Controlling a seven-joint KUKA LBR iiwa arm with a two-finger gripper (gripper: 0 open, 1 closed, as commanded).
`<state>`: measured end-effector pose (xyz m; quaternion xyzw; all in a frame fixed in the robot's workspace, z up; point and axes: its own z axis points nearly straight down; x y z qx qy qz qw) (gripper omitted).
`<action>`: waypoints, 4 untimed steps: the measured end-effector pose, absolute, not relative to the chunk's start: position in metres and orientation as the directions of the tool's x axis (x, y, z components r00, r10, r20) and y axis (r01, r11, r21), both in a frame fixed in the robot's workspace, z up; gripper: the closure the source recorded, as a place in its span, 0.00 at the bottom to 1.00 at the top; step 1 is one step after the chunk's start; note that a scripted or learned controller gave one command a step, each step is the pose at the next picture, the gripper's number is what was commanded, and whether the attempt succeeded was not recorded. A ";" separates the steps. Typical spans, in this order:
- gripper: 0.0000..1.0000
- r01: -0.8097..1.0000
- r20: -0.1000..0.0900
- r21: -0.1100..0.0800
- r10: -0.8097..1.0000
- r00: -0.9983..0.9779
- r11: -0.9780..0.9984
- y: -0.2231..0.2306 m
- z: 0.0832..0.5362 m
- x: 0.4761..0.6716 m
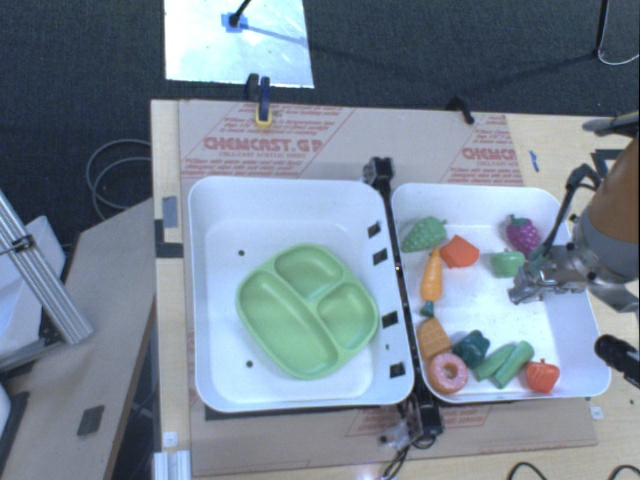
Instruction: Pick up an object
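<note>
Around the pincer (527, 290) bare white floor of the right bin (565, 313) lies open just below and toward the carrot (432, 276), while the green piece (506, 262) and purple grapes (522, 234) crowd just above it and the tomato (542, 375) sits well below.

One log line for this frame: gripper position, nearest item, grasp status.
gripper: over right white bin | nearest: small green toy piece, beside purple toy grapes | grasp: nothing seen between fingers | green divided plate: left bin
</note>
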<state>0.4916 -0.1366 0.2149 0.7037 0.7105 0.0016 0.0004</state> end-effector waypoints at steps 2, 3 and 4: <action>1.00 1.000 0.002 0.002 1.000 -0.010 0.010 -0.028 0.217 0.503; 1.00 1.000 0.003 0.003 1.000 -0.012 0.012 0.035 0.225 0.516; 1.00 1.000 0.003 0.001 1.000 -0.011 0.011 0.091 0.225 0.513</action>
